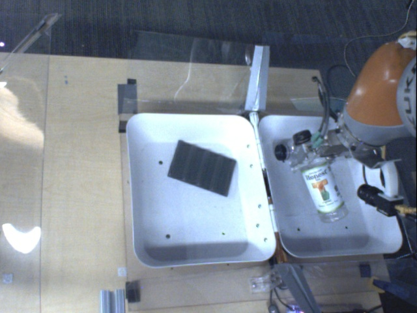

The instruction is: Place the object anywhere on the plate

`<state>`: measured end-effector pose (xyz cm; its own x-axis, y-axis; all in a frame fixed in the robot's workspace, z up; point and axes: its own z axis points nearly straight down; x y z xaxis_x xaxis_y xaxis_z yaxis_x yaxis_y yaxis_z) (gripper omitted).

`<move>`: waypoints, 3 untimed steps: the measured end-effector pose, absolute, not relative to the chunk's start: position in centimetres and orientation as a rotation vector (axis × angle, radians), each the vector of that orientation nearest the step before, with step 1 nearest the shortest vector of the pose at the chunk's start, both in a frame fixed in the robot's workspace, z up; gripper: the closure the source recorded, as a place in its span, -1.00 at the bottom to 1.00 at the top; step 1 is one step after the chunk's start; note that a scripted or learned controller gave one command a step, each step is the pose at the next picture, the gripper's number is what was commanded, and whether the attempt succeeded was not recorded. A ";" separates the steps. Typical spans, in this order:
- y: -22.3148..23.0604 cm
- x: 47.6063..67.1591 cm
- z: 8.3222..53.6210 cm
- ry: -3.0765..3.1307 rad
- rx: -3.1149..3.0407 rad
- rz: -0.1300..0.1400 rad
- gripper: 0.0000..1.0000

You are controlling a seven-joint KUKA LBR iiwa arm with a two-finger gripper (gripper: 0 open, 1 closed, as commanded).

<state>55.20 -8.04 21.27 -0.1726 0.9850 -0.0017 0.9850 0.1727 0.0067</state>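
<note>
— Where is the tool (311,150) at this moment?

— It sits over the right bin (384,240), at that bin's upper left part, hanging from the grey arm (376,96) with the orange band that comes in from the right. It is right at the top end of a bottle (323,191).

— Is it clenched on the bottle?

— That cannot be told. The metal parts of the tool overlap the bottle's neck, and the view from above does not show how the tool is set around it.

— How does the bottle lie?

— It is a clear plastic bottle with a white label bearing orange and green print. It lies on its side on the floor of the right bin, its neck toward the tool and its base pointing to the bin's lower edge, a little tilted.

— And the plate?

— A dark, flat rectangular plate (202,167) lies in the left bin (146,240), in its upper half, turned at a slant. It is well apart from the bottle, with the wall between the two bins in between.

— What carries the bins?

— A light wooden desk (65,175); the two white bins stand side by side on it, touching along their inner edges.
</note>
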 end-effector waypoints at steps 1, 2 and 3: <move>-3.5 59.8 23.9 2.657 1.664 0.006 1.00; 4.5 61.2 24.4 2.828 1.353 0.007 1.00; 8.0 65.8 27.6 3.001 0.901 0.007 1.00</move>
<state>65.81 8.03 27.59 -0.8347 0.5507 -0.0066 0.5507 0.8347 0.0069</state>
